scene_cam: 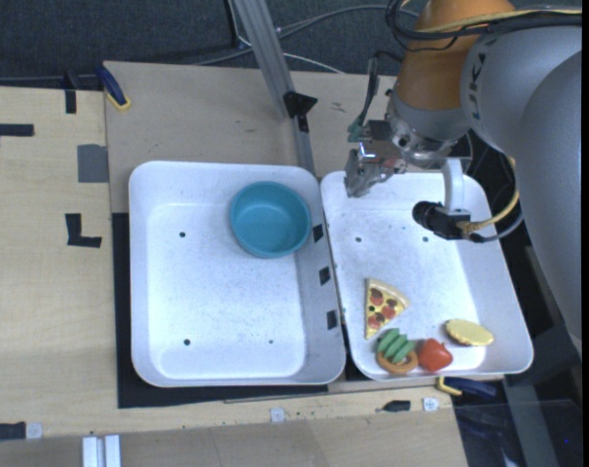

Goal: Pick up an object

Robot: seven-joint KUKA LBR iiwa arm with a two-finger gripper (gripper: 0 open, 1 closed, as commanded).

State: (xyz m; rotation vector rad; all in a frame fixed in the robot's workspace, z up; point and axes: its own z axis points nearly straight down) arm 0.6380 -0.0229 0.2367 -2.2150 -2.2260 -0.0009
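the step in hand looks like the approach: the claw (360,175) hangs over the far left corner of the right bin (469,261), nothing between its fingers; whether they are spread or pressed together i cannot tell. the likely target, the pizza slice (383,306), lies well nearer than the claw, toward the bin's near edge. it looks flat, triangular, yellow-crusted with red dots. next the claw must travel over it and descend.
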